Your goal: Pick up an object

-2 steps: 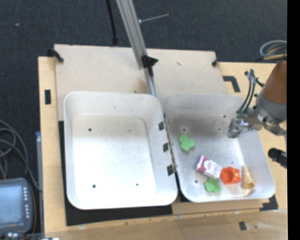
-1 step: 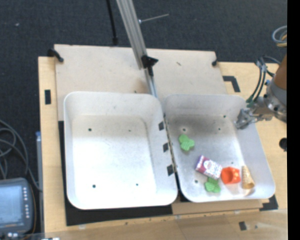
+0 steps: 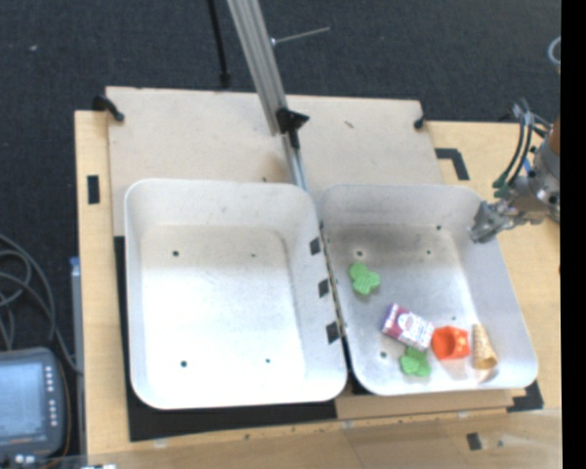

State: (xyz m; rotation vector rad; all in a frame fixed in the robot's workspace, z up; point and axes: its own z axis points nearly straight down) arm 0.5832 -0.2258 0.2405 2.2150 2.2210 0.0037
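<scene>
White plastic forms two shallow bins set side by side on a pale wooden bench. The left bin is seen with a speckled grey floor. The right bin is seen with five small things gathered toward its near right part. A green piece is placed near the middle of that bin, apart from the rest. A small box, white and purple-red, is laid tilted closer to the near wall. A second green piece is found just below the box, touching or nearly touching it. An orange cup is set just right of the box, and a tan cone is laid just right of the cup, near the bin's right wall. The gripper is held over the far right corner of the right bin, well apart from all five things. Whether its fingers are apart or together cannot be told; nothing is seen between them. A metal rail is slanted across the far side of the bench.
</scene>
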